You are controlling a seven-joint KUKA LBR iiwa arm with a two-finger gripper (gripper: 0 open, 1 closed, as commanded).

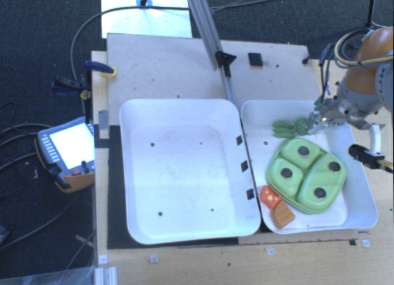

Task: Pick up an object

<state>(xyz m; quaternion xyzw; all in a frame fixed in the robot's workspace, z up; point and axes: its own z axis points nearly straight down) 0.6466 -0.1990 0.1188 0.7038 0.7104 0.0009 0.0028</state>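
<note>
Bench (203,68), seen from above: two shallow white bins sit side by side, the left bin (184,170) w/ only dark specks on its floor, the right bin (363,207) holding all the objects. My arm (369,74), grey w/ orange band, reaches in from the right over that bin's far edge. Biggest item: a green four-section tray (306,174), upside down or lidded, can't tell which, filling the bin's middle. Near the far wall lies a small green toy (288,128), and my gripper (319,120) sits at its right end, touching or nearly so; whether my grip is apart or clamped, I cannot tell. At the tray's near-left corner: a tan block (283,215), then a smaller orange block w/ star (269,196), both just beside the tray.
</note>
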